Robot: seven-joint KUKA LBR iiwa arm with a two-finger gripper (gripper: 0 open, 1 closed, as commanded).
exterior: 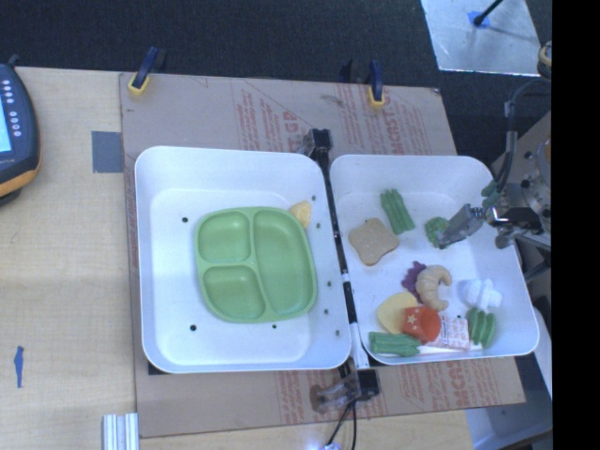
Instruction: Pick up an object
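Beneath both bins (150,251), brown cardboard (272,115) bears red print too blurred to read.

A small green toy vegetable (436,230) lies in the right bin (412,169), touching the gripper (457,228) tip.

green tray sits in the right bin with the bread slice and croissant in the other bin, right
Not quite. The camera view shows the green tray in the left bin, not the right. The bread slice and croissant do lie in the other bin, the right bin.
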